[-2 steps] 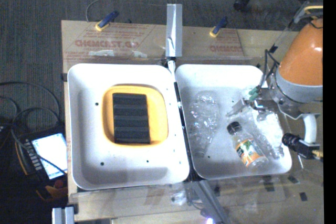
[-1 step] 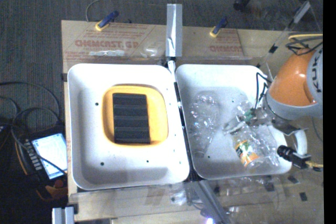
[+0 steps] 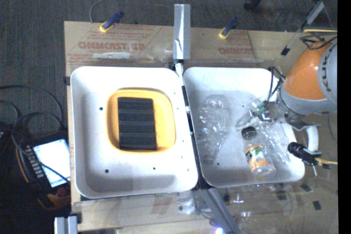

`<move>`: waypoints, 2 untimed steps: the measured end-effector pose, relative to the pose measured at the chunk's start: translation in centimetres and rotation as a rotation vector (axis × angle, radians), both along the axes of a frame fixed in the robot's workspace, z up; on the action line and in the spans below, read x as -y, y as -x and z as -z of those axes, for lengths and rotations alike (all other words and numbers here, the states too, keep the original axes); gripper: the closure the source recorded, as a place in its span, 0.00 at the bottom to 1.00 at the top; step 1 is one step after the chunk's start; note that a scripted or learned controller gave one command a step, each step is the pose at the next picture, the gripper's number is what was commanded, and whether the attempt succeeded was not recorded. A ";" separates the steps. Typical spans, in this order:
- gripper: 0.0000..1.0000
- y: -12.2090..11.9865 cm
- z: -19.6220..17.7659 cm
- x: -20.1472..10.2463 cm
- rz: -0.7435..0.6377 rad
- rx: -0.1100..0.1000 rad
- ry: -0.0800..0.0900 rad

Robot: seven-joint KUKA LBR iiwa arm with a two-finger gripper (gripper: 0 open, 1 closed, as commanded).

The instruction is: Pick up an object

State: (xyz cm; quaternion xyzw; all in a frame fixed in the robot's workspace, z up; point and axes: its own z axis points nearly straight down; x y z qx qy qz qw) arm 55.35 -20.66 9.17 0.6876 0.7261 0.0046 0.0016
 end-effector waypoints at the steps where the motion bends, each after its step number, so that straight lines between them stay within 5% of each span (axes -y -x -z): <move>1: 1.00 -0.1 -0.9 -0.1 -0.002 0.002 0.000; 2: 1.00 -2.0 -15.5 -6.9 -0.200 -0.007 0.005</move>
